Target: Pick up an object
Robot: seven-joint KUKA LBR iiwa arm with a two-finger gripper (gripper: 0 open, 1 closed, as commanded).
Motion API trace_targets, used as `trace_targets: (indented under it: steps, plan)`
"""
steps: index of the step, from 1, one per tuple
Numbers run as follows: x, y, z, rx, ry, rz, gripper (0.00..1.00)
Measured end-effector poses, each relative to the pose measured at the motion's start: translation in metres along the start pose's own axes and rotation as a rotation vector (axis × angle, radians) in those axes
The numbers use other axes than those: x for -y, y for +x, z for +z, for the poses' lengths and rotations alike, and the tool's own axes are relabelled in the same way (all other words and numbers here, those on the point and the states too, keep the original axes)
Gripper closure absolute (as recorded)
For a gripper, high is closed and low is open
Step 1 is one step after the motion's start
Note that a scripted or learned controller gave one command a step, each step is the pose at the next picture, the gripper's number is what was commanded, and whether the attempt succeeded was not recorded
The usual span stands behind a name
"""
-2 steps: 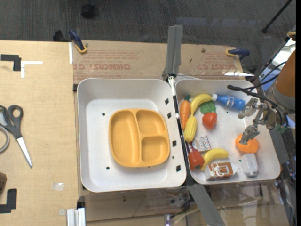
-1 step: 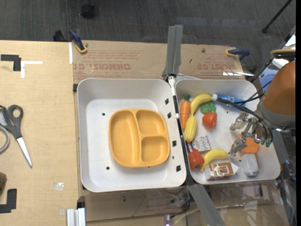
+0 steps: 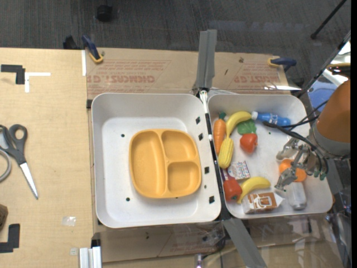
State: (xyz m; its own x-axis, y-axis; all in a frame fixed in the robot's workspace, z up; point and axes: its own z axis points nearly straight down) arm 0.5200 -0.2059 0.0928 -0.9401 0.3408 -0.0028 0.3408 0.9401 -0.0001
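**A:** What lies on the bench?

**B:** Two shallow white bins side by side. The left bin (image 3: 106, 166) holds an orange divided plate (image 3: 165, 163) with three compartments, lying near its middle. The right bin (image 3: 279, 102) holds a clutter of toy food.

**A:** Go round the right bin by the clock.

**B:** At 11 o'clock a carrot (image 3: 220, 132) stands lengthwise along the left wall, with a corn cob (image 3: 226, 152) just below it. Towards 12 a banana (image 3: 238, 119) curves over a green vegetable (image 3: 247, 128), and a red tomato-like piece (image 3: 249, 142) sits just under that. At 1 o'clock lies a blue bottle (image 3: 273, 118) on its side. Near the centre is a small printed packet (image 3: 240, 170). At 7 o'clock a red pepper (image 3: 231, 190) touches a second banana (image 3: 254, 185), and a brown carton (image 3: 261, 202) lies at 6. At 4 o'clock there is a clear bottle (image 3: 298, 196).

**A:** And the arm?

**B:** It enters from 3 o'clock — the orange band at the frame's edge — and bends down into the right bin. The gripper (image 3: 291, 166) sits at about 3 to 4 o'clock within the bin, its metal fingers pointing left and spread narrowly about a small orange fruit (image 3: 298, 172). The fruit looks pinched between them, though cables partly hide the contact.

**A:** What crowds it?

**B:** The clear bottle just below, and the carton near at 7 o'clock from the gripper.
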Motion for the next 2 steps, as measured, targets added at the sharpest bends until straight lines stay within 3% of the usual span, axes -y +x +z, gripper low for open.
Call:
trace_targets:
  steps: [1,2]
  plan:
    - [-0.002,-0.001,-0.010,0.003,-0.001,-0.005,1.00]
    - [-0.032,0.011,0.001,-0.002,0.000,0.209,1.00]
